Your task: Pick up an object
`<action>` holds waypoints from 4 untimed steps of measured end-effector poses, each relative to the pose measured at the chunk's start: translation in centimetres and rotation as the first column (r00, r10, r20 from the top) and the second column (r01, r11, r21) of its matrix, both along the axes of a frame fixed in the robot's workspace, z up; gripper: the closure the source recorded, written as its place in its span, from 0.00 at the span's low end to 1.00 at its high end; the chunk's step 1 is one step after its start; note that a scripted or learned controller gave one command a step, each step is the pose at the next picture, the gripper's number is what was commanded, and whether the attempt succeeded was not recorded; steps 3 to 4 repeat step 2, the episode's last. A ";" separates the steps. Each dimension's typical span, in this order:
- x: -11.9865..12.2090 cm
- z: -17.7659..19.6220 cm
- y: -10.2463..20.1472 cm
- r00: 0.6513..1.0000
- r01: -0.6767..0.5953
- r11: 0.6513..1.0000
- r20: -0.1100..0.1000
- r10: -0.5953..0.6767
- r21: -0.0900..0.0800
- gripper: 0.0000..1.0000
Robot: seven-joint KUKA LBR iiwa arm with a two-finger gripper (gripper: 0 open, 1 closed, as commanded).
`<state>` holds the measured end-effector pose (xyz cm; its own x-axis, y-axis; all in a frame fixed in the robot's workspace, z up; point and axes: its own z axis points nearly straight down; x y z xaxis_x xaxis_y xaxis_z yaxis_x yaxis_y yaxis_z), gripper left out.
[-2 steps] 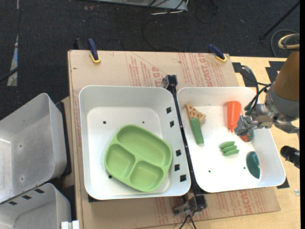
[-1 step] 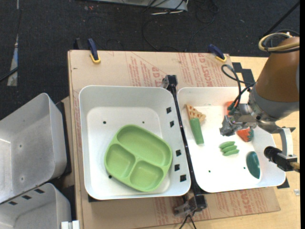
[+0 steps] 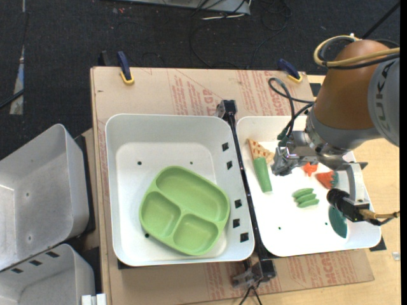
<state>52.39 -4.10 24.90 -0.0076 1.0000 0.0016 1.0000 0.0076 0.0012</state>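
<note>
**Arm over the right bin, nothing lifted yet**

The big grey arm (image 3: 356, 100) reaches in over the right bin (image 3: 280, 243), orange band bulking large above the wrist. In the left bin (image 3: 127, 132) sits a green divided tray (image 3: 184, 210), well away from the action. Down to the small stuff in the right bin: a green cucumber-like stick (image 3: 262, 174), a pizza-slice wedge (image 3: 258, 149) just above it, a pair of green pods (image 3: 305, 197), a dark teal piece (image 3: 338, 222) near the rim, and red-orange bits (image 3: 324, 178) beside the wrist. The gripper (image 3: 284, 159) hangs low just right of the stick and wedge; whether the fingers stand apart or together, I cannot tell. Nothing looks raised, so I judge the pick itself not yet done.
</note>
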 end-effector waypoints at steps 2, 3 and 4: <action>2.4 -1.4 10.3 1.000 0.000 1.000 -0.002 0.000 -0.001 1.00; 2.4 -1.4 10.3 1.000 0.000 1.000 -0.002 0.000 -0.001 1.00; 2.4 -1.4 10.3 1.000 0.000 1.000 -0.002 0.000 -0.001 1.00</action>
